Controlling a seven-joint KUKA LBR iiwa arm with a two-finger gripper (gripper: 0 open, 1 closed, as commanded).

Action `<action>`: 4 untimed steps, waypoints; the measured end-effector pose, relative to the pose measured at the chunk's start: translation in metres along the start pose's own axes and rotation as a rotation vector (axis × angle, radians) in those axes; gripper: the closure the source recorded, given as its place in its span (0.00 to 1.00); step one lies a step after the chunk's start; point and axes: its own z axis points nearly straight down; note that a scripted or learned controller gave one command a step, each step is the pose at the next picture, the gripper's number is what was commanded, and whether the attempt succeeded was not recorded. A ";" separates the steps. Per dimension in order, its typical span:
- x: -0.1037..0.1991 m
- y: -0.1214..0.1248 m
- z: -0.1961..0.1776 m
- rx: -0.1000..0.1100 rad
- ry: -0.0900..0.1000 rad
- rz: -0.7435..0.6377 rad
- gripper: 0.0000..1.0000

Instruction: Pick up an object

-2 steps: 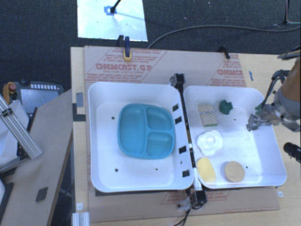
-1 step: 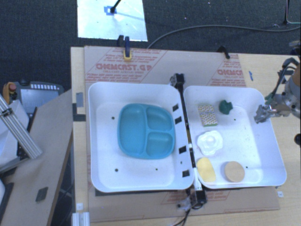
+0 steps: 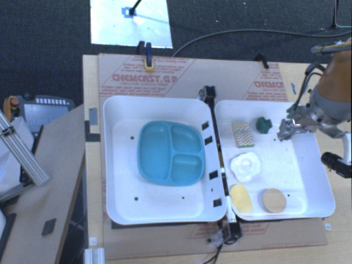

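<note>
gripper point(image 3: 286, 130) at 3 o'clock above right bin point(image 3: 313, 169); can't tell its grip state. w/in: knobbly green lump point(image 3: 264, 125), speckled square sponge point(image 3: 242, 135). left bin point(image 3: 118, 147) holds smooth blue divided plate point(image 3: 170, 153).

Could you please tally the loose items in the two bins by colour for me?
Blue: 1, divided plate
Green: 1, small toy
White: 1, fried egg
Yellow: 1, oval piece
Tan: 1, round piece
Speckled: 1, sponge
Total: 6

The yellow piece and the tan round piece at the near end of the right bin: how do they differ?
The yellow piece is elongated and lies against the bin's left wall; the tan round piece is a flatter disc nearer the bin's middle. The yellow one is brighter, the tan one duller. Both lie loose in the right bin, apart from the gripper.
</note>
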 end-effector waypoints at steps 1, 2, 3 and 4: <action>0.047 0.017 0.004 0.000 0.000 0.000 1.00; 0.107 0.028 0.006 0.000 0.001 -0.001 1.00; 0.158 0.031 -0.005 0.000 0.001 -0.001 1.00; 0.216 0.041 -0.017 0.000 0.002 -0.001 1.00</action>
